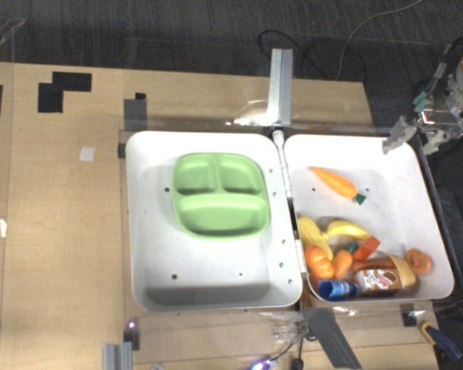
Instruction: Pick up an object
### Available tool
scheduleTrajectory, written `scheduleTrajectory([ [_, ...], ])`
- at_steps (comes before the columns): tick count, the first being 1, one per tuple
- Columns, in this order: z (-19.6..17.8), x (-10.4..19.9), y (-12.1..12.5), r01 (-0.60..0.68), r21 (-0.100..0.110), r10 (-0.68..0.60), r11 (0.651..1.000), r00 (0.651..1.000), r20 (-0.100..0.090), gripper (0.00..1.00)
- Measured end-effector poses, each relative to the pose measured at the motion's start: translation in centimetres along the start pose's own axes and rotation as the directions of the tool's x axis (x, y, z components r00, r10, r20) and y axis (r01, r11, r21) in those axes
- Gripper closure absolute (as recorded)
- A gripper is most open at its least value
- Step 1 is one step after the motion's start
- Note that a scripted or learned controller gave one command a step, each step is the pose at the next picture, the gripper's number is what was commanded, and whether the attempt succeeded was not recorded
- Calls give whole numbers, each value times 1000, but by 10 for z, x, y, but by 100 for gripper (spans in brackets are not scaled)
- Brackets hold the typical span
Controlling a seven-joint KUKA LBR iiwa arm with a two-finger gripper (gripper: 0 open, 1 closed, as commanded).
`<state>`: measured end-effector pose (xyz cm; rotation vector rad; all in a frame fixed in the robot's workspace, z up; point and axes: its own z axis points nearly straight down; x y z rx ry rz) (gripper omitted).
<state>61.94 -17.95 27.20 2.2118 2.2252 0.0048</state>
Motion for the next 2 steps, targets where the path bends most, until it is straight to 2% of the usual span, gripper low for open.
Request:
scheduleTrajectory([
  [1,141,23,41,-14,2,14,1000,1000,-1,0],
  [2,184,49,24,-41,-5,41,999,999,0,0],
])
